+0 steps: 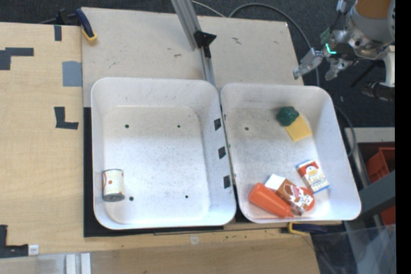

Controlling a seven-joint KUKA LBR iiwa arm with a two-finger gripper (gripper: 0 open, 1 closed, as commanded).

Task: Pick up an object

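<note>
Your gripper (323,65) hangs spread and empty, above the right bin's (334,113) far corner; likely clearing the view, sponge (293,122) nearest pick.

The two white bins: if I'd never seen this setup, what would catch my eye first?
Probably the bright cluster in the right bin: an orange bottle, a small red-and-white carton and a brown packet near the front, with a yellow sponge and a green lump farther back. In the left bin a lone small can sits in the front left corner. The gripper hangs outside the right bin's far corner.
</note>
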